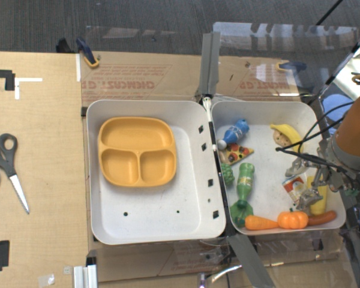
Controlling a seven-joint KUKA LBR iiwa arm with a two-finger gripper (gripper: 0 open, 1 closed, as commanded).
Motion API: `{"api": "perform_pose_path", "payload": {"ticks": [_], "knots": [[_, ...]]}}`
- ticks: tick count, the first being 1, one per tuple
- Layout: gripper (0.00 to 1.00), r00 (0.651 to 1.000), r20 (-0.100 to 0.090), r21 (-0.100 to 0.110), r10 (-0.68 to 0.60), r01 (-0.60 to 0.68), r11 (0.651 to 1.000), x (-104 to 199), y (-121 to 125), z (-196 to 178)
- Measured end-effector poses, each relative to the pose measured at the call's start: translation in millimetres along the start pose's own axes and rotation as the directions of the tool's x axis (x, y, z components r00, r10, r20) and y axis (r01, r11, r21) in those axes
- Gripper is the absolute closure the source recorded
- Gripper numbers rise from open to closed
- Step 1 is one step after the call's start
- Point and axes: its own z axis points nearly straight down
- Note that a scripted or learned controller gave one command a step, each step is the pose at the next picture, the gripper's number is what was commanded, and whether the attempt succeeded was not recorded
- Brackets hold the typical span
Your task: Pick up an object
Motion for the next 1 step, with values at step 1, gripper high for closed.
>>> {"api": "perform_pose_path", "payload": {"ticks": [1], "knots": [[0.00,0.994,0.005,0.000,0.110,-0.110,0.994,-83.2,-2.1,-0.9]]}}
